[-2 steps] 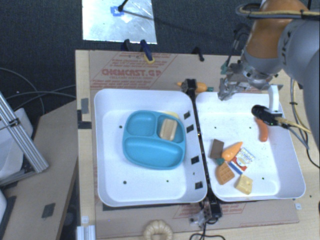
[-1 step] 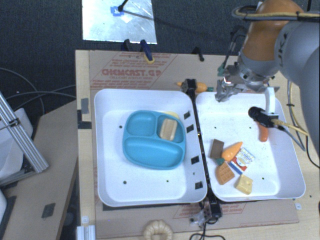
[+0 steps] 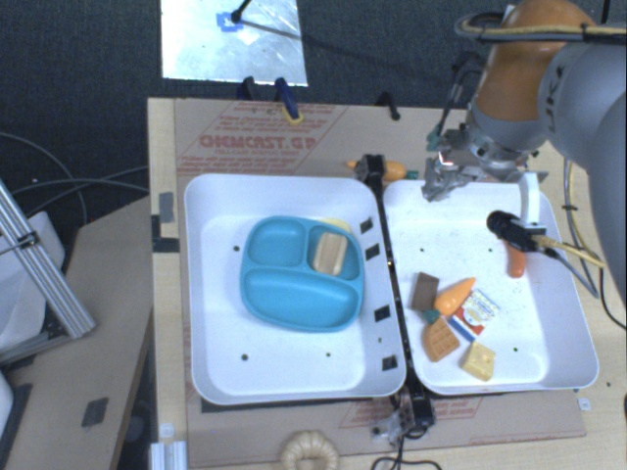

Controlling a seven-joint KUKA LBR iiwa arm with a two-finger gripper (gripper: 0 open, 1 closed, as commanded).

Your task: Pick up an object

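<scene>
My gripper (image 3: 438,184) hangs over the far left corner of the right bin (image 3: 558,360), with nothing visibly in it. Below it, in the bin's near half, lies a cluster of toy foods: a brown block (image 3: 424,290), an orange carrot (image 3: 455,296), a waffle-like square (image 3: 441,340), a pale yellow wedge (image 3: 479,361) and a small white packet (image 3: 479,309). A red-orange sausage (image 3: 515,261) lies apart near the right wall. The left bin (image 3: 220,360) holds a blue divided plate (image 3: 294,287) with a tan bread piece (image 3: 329,253) on it.
A small orange item (image 3: 394,172) sits on the bench just behind the bins' divider (image 3: 390,272). A black fitting with a cable (image 3: 511,227) reaches over the right bin beside the sausage. A foil sheet (image 3: 233,27) lies on the floor at the back.
</scene>
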